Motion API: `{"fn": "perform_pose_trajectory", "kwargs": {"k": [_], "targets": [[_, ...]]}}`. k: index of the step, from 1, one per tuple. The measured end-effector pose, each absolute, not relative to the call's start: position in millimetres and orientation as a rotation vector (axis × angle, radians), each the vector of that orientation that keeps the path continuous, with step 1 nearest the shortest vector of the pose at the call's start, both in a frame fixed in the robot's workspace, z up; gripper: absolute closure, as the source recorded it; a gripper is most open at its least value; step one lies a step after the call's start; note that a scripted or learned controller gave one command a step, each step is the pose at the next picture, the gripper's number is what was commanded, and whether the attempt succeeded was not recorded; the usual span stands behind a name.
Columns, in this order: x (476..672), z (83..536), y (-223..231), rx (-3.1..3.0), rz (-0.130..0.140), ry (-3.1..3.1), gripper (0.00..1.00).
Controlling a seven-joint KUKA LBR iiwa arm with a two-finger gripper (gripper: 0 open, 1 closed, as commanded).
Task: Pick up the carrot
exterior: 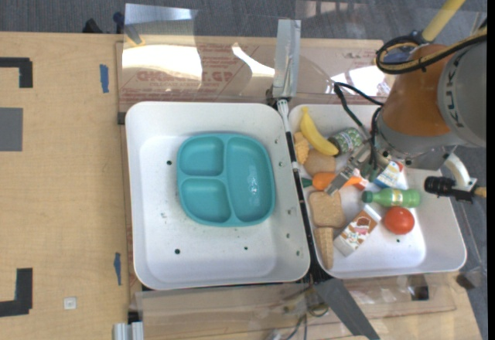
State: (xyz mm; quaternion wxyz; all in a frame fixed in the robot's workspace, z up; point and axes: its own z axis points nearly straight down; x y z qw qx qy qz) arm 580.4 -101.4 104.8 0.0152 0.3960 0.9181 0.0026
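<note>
The arm (421, 103) reaches in from the right, over the right bin (445, 253). Its jaws (340, 176) are low in that bin, right by the carrot (325, 181). I cannot tell if the jaws are apart or together, and I cannot tell if they have the carrot.

The carrot is small and orange. It lies near the left wall of the right bin, between a brown piece of bread (319, 163) above it and a brown cracker (326, 209) below it. A yellow banana (315, 132) sits near the top of this bin. A green bottle (392, 197) lies on its side next to a red tomato (399, 220). A small juice box (356, 233) lies near the tomato.

The left bin (151, 199) has a blue-green plate (227, 178) in the middle. The plate has three parts. Both bins sit on a light brown worktop (58, 176).
</note>
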Motion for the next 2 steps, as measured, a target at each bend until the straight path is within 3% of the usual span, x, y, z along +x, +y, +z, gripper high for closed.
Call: {"fn": "perform_pose_trajectory", "kwargs": {"k": [1, 2], "targets": [[584.9, 118.8, -102.4, 1.222, 0.011, 2.841, 1.0], [547.1, 188.1, -43.7, 1.245, 0.008, 2.875, 1.0]]}}
